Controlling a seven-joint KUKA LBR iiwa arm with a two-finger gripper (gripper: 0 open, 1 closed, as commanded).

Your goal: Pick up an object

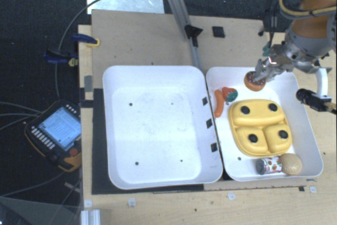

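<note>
Small can (269,166) at front rim; end effector (261,74) over round brown object (254,81), finger state unclear.

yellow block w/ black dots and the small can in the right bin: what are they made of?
Yellow block: probably moulded plastic, matte-to-satin, with rounded lobes and uniform colour. Small can: likely metal with a printed label and a greyish end, though too small to confirm.

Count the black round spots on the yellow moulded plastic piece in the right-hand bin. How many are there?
4: on the yellow moulded plastic piece, two spots sit on its far section, and one on each near section. Its underside could hide more.
</note>
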